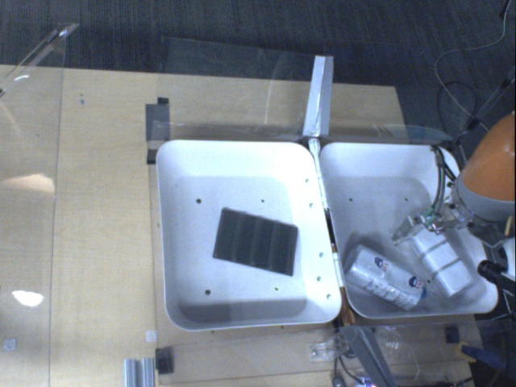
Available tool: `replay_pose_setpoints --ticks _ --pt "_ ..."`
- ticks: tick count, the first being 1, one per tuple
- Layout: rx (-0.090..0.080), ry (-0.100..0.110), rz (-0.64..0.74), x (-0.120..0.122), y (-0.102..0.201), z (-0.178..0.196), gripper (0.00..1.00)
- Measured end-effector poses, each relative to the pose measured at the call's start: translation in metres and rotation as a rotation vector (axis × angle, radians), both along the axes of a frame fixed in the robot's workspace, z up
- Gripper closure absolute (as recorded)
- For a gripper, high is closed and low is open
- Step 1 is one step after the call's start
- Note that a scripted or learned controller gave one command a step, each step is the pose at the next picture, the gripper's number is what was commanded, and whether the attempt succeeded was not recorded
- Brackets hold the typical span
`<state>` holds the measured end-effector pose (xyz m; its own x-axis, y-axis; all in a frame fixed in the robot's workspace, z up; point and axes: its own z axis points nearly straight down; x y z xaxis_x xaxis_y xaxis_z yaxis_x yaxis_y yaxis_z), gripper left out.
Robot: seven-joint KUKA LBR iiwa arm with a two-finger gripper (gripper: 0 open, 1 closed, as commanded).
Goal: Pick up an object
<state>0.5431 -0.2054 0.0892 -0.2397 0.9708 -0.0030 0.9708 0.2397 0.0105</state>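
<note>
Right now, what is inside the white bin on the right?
The right bin holds a silvery tube-like object near its front wall and a white blocky part beside it. The arm overhangs the bin's right side, covering whatever lies beneath.

pale wooden bench [89, 240] on dark grey carpet [242, 10]

In the left bin [173, 216], a dark ribbed mat [255, 241] is lying flat near the middle, leaving bare floor all around it for a descent. The right bin [363, 168] is crowded along its near side: a silver cylinder [382, 276] and a white block [442, 263] are sitting just beside each other, with the arm [488, 176] hanging over that right edge. Its far-left floor is lying open.
</note>
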Motion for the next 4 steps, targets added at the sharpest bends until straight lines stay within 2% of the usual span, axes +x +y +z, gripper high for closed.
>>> replay_pose_setpoints --ticks 1,2,3,4 --pt "-0.001 -0.001 0.05 0.043 0.002 -0.001 0.0" --pt "-0.002 0.003 0.062 0.112 0.001 -0.002 0.0" --pt "-0.002 0.002 0.119 0.047 0.0 -0.001 0.0" --pt "-0.003 -0.001 0.157 0.019 0.0 0.0 0.0"
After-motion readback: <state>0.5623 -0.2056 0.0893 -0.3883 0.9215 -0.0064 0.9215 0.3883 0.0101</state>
